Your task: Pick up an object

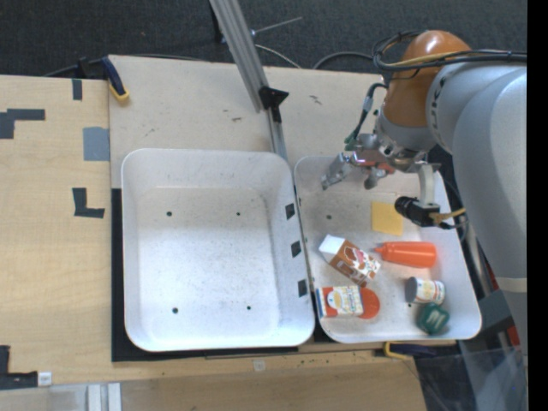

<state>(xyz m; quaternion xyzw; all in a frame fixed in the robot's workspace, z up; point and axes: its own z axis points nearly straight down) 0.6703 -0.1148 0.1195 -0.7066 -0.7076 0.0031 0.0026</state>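
Observation:
My gripper [353, 176] hovers over the far end of the right bin [473, 315], open, with nothing between its fingers. Nearer the camera in that bin lie a yellow block [387, 218], an orange bottle [409, 253], a brown and white carton [349, 259], a red and white packet [347, 301], a small white jar [425, 291] and a green object [432, 318]. The yellow block is the closest to the gripper, a little to its right and nearer the camera.
The left bin [128, 229] sits beside the right one, their rims touching in the middle. A slanted metal rail [244, 50] reaches down to the bins' far edge. A blue and yellow clamp [116, 80] lies on the bench at the far left.

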